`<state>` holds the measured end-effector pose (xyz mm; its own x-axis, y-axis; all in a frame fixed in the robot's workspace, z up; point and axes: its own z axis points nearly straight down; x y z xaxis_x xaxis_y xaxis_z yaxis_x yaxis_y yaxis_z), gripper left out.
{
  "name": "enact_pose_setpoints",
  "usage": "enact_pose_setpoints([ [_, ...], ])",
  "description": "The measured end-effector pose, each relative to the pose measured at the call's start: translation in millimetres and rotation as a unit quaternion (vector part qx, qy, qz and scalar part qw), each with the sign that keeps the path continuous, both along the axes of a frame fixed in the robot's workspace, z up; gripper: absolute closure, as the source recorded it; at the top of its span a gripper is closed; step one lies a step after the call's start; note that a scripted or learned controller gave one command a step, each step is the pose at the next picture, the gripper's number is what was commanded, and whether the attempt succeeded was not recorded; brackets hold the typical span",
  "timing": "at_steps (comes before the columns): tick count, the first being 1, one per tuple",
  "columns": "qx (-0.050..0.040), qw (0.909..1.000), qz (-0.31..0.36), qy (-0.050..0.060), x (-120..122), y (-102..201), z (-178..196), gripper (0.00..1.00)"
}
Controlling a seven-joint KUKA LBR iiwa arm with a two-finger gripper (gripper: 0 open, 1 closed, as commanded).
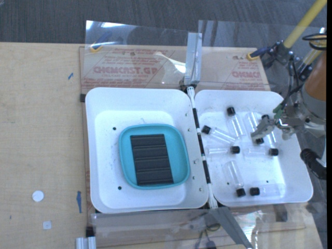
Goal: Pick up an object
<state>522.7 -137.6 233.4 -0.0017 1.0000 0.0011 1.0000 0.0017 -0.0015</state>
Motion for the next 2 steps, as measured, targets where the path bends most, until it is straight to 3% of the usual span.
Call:
enact_pose_setpoints([
  [1,-0.0001,0.9994,-0.035,0.001,36,-47,-83,0.0],
  [2,-0.0038,0.9995,-0.03,-0.012,49,-52,-124,0.0],
])
